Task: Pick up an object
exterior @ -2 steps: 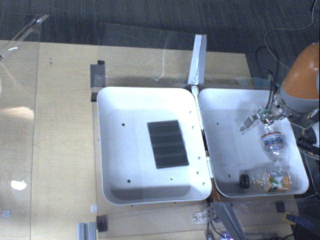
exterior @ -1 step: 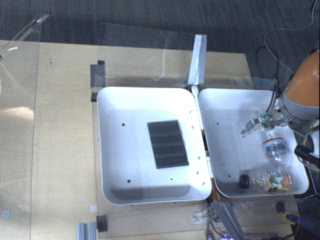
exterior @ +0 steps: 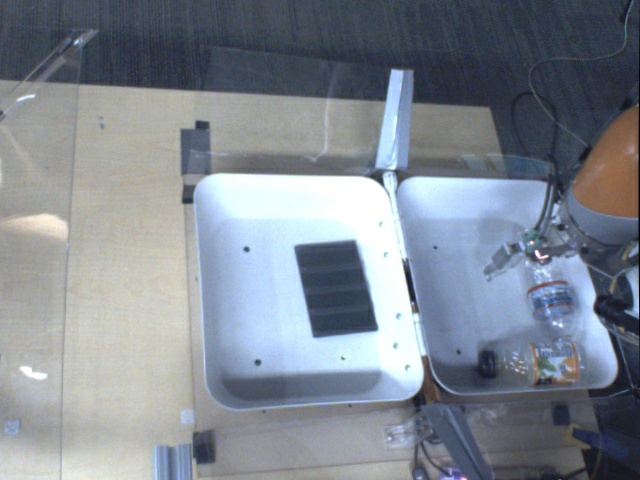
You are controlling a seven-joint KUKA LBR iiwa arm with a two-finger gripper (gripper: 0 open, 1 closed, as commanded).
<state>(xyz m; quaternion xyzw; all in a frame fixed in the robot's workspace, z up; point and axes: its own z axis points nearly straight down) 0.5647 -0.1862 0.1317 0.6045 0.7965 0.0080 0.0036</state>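
A dark ribbed rectangular pad (exterior: 336, 288) lies flat in the middle of the left bin (exterior: 225, 268). In the right bin (exterior: 450, 218), a small clear plastic bottle (exterior: 551, 303) sits near the right wall. A second clear bottle (exterior: 535, 362), with a black cap and an orange label, lies on its side along the front wall. My gripper (exterior: 522, 250) hangs over the right bin's middle right, just above and left of the small bottle. Nothing shows in its grasp. The arm's orange band (exterior: 612, 173) is at the right edge.
A grey upright bar (exterior: 396, 123) stands behind the seam between the two bins. Clear plastic sheeting (exterior: 40, 218) covers the wooden bench on the left. Cables (exterior: 560, 98) run over the dark floor at the back right, and brackets sit at the front edge.
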